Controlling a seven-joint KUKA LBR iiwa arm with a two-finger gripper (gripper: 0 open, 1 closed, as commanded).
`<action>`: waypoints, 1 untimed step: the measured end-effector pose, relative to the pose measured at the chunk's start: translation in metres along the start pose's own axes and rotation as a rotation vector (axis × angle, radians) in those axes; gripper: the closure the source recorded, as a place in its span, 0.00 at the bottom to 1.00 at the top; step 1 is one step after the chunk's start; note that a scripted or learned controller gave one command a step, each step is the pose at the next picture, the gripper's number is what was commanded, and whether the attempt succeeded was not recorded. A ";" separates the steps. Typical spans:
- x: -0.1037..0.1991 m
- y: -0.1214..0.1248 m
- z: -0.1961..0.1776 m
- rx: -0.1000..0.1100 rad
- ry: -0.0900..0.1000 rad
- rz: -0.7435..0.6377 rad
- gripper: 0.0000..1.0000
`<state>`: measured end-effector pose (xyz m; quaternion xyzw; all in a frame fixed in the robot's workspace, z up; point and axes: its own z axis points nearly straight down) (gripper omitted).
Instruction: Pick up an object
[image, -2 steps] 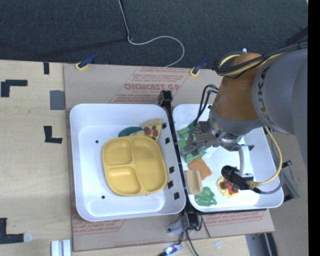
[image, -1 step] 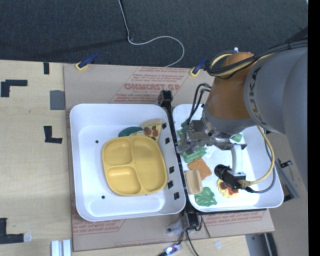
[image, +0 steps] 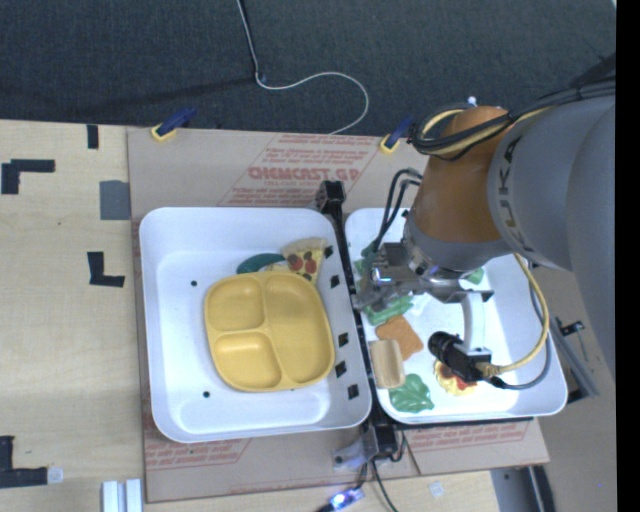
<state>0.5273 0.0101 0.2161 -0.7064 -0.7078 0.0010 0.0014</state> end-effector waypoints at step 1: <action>0.003 0.002 -0.006 -0.002 0.000 0.000 1.00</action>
